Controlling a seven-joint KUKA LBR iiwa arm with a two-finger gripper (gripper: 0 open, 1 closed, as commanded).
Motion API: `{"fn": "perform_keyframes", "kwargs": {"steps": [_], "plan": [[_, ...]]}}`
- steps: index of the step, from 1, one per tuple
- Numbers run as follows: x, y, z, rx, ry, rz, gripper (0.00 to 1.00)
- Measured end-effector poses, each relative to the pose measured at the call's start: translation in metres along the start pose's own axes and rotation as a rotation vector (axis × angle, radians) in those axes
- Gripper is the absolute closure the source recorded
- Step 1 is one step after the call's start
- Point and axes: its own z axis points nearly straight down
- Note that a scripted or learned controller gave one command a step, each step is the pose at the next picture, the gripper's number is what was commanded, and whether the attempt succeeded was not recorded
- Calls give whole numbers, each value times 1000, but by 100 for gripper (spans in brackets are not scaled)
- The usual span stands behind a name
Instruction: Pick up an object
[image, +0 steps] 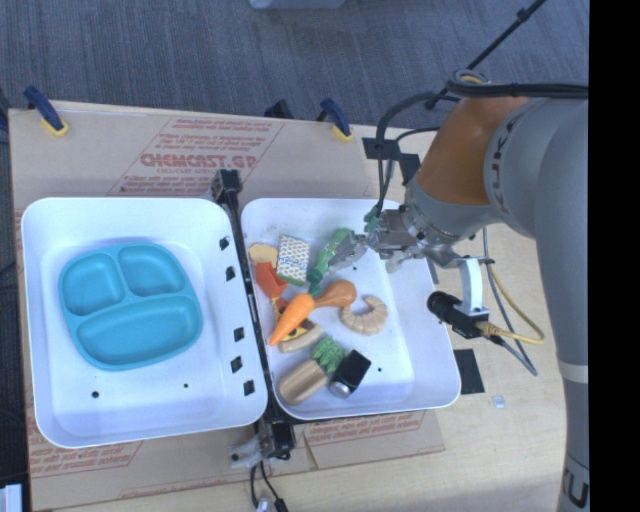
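A cardboard-covered worktop (200, 150) bears two white bins. The left bin (40, 330) holds a blue divided plate (130, 305). The right bin (425, 355) holds toy food: a carrot (292, 315), a pretzel (364, 315). The claw (352, 248) hangs over a green toy (330, 252) at the bin's upper part; I cannot tell whether it is apart or together.

One fixed overhead camera looks down obliquely on both bins (40, 300)

Red letters on the brown cardboard sheet (190, 150), up and to the left of the fingers (368, 243), read "CHEMCAST GP". The smaller red lines around that name are too tiny to read. More red print on the cardboard's lower edge is too small too.
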Motion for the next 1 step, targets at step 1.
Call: {"fn": "perform_keyframes", "kwargs": {"steps": [1], "plan": [[34,-20,107,-9,-2,90,0]]}}
